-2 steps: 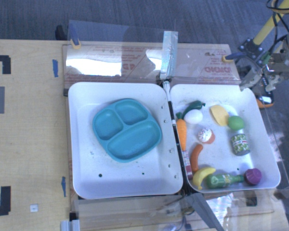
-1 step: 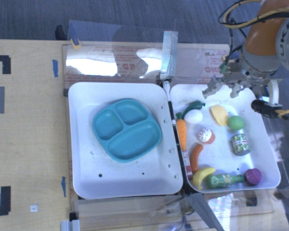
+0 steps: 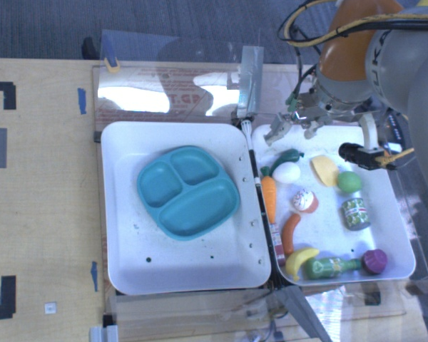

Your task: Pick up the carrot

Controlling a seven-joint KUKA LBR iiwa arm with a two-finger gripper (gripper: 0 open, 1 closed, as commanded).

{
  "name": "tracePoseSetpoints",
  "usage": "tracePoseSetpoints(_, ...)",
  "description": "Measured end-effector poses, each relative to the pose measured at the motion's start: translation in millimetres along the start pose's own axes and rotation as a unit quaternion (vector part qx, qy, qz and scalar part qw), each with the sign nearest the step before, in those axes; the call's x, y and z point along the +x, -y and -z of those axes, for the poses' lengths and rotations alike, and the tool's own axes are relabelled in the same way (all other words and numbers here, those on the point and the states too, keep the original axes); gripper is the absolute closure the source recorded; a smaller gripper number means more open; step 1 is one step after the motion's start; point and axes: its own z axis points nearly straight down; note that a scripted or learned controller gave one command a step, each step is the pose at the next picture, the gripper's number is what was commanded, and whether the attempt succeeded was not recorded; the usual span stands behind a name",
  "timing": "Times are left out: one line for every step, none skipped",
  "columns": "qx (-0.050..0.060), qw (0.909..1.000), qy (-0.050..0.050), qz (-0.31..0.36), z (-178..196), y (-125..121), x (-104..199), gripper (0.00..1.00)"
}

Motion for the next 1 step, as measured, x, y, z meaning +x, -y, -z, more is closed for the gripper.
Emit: tracePoseSetpoints(-0.001, 0.9992, 0.001, 0.040, 0.8, 21.0, 21.8, 0.00)
